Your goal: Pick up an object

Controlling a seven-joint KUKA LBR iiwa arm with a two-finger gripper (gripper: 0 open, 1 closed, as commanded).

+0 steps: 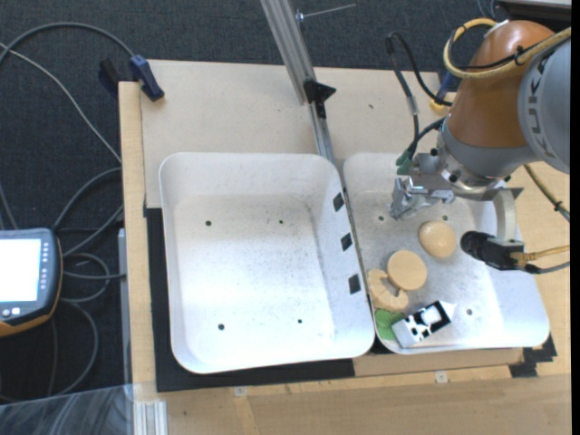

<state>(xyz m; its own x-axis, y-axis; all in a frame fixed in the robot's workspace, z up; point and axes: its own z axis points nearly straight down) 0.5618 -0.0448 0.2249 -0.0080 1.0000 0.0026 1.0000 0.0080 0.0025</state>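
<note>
So, going left to right across the bench:

Far left: a handheld screen unit (pixel 23 275) with an orange edge sits off the bench on the dark floor, grey cables looping around it.

Bench corner: a small blue clip thing (pixel 145 76) sits at the top left corner of the wooden bench (pixel 227 107).

Left bin (pixel 245 261): white, shallow, just a few dark dots on its floor.

Metal rail (pixel 290 43): slants down from the top and ends right at the gap between the two bins.

Divider: black tabs run along the edge where the bins meet.

Right bin (pixel 471 333): this is where all the stuff is, bunched in the lower left part.

Objects: a tan wooden disc (pixel 407 269) sits on a paler chunky piece (pixel 381 290), touching it. A rounded tan wooden lump (pixel 437 239) is just up and right of the disc. A black and white block (pixel 426 321) sits near the front rim, with a bit of something green (pixel 390 324) just to its left.

Gripper (pixel 405 198): low over the top left part of the right bin, fingers pointing down-left and slightly apart, nothing between them. The rounded lump is near it, but not touching.

Arm (pixel 507 89): grey with the orange band, reaching in from the right over the bin's back corner.

Black part (pixel 485 247): a dark handle-shaped bit sticks out right of the rounded lump, can't tell what it is.
</note>
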